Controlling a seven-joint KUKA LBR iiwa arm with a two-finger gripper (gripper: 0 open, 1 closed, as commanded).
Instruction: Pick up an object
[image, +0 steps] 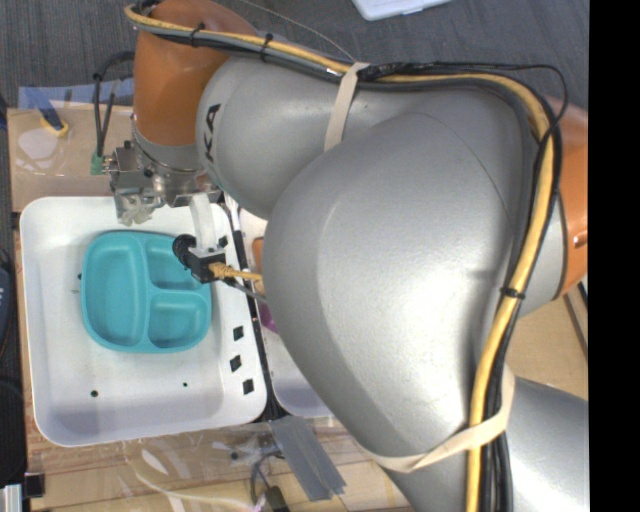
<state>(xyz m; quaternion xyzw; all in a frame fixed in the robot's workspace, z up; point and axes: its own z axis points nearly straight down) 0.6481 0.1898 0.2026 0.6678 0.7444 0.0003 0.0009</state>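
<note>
A teal divided plate (143, 291) with three compartments lies flat in the left white bin (60, 390), toward its upper middle. My gripper (133, 205) hangs over the bin's upper edge, just above the plate's top rim and apart from it. The grey arm with its orange band reaches in from the right and hides most of the right bin. Nothing shows between the fingers.
The right bin (296, 400) shows as a small strip under the arm. A purple thing (268, 318) peeks out at the arm's edge near the divider between the bins. The lower half of the left bin is bare floor.
</note>
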